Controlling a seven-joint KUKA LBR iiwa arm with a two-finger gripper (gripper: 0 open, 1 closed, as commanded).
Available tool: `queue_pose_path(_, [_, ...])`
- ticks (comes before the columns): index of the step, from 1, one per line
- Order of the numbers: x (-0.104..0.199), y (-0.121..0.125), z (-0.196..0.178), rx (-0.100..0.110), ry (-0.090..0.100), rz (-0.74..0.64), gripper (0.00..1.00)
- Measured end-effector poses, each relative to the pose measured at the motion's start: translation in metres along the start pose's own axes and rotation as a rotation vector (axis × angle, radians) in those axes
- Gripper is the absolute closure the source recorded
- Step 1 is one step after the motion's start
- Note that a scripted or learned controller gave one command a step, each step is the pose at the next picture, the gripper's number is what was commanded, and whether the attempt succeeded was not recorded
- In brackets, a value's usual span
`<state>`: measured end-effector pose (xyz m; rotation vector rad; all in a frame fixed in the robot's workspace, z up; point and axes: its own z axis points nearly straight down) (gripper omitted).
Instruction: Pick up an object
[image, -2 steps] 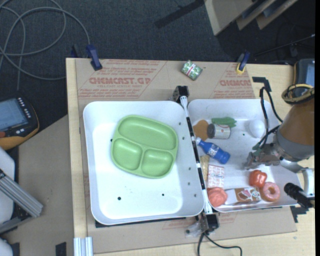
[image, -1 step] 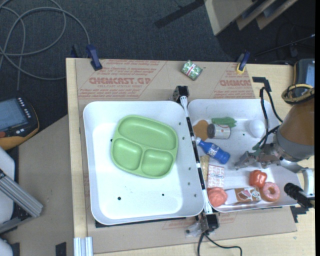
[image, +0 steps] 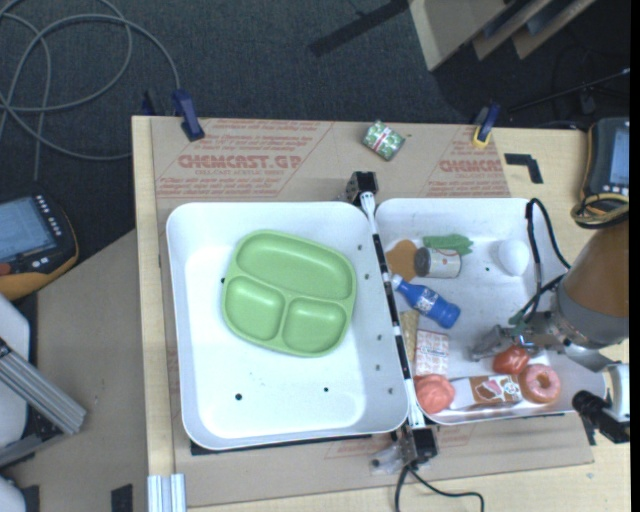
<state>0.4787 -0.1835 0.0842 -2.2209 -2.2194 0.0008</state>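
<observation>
The right bin (image: 480, 212) holds several small items. A blue bottle (image: 428, 301) lies near its left wall, with a small can (image: 438, 263) and a green leafy piece (image: 447, 242) behind it. A white ball (image: 512, 257) rests at the back right. Along the front lie a red-orange round fruit (image: 434, 392), a flat snack packet (image: 492, 389), a pink donut (image: 541, 383) and a red tomato (image: 512, 360). My gripper (image: 503, 344) is low in the front right of this bin, right over the tomato's back edge. Nothing is visibly lifted.
The left bin (image: 200, 330) carries a green divided plate (image: 290, 292). A brown disc (image: 402, 258) and a small printed box (image: 431, 350) lie by the right bin's left wall. A green wrapped item (image: 383, 140) sits on the board behind the bins. The arm (image: 595, 290) covers the right bin's right side.
</observation>
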Motion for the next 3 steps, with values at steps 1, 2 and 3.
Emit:
queue_pose_path(1, [0.0,0.002,-0.012,-0.007,-0.002,0.0,1.0])
queue_pose_path(2, [0.093,0.001,-0.057,-0.003,-0.001,-0.003,1.0])
queue_pose_path(3, [0.147,0.061,-0.101,-0.003,0.0,-0.003,1.0])
